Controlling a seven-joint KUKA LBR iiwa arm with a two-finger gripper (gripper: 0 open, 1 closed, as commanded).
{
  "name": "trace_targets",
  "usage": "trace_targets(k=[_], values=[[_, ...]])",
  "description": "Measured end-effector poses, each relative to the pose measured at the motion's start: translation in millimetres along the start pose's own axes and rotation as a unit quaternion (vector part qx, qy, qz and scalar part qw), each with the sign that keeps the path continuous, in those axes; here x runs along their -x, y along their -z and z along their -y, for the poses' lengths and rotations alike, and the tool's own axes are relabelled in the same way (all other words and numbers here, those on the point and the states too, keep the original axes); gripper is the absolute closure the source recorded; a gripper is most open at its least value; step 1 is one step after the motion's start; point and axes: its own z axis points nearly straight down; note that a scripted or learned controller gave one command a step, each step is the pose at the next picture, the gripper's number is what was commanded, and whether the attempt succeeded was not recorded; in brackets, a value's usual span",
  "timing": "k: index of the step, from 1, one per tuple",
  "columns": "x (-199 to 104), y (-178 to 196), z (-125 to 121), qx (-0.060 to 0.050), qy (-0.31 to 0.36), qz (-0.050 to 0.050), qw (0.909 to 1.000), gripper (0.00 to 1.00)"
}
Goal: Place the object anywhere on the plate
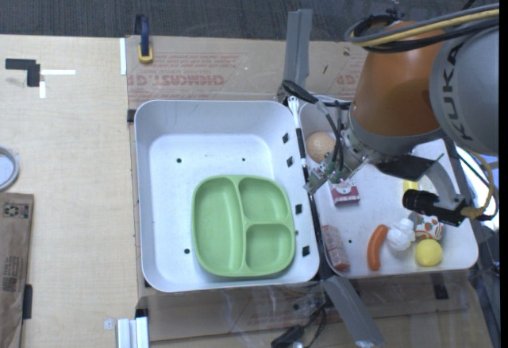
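Observation:
The green three-compartment plate (242,226) lies in the left white bin (159,179), toward its front right, with nothing on it. My gripper (328,172) is down at the left side of the right bin (456,259), close to the wall between the bins. It sits just below a tan egg-shaped object (319,145) and just above-left of a small red and white box (345,195). The grey and orange wrist hides much of the gripper, and I see nothing held in it.
Toward the front of the right bin lie a dark red packet (336,248), an orange sausage-shaped piece (375,247), a white lump (399,237), a yellow ball (429,253) and a small printed carton (432,226). The arm covers that bin's back half.

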Motion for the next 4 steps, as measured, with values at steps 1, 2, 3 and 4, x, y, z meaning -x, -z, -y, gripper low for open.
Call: trace_targets(k=[1,2,3,4], values=[[48.5,83.6,-17.9,0.002,0.146,0.002,0.9893,1.0],[24.7,-28.6,-12.8,0.001,0.325,0.001,0.9459,1.0],[-53.5,-43.5,-78.3,0.002,0.383,0.001,0.9236,1.0],[-62.5,-33.5,-10.1,0.001,0.477,0.001,0.8791,1.0]])
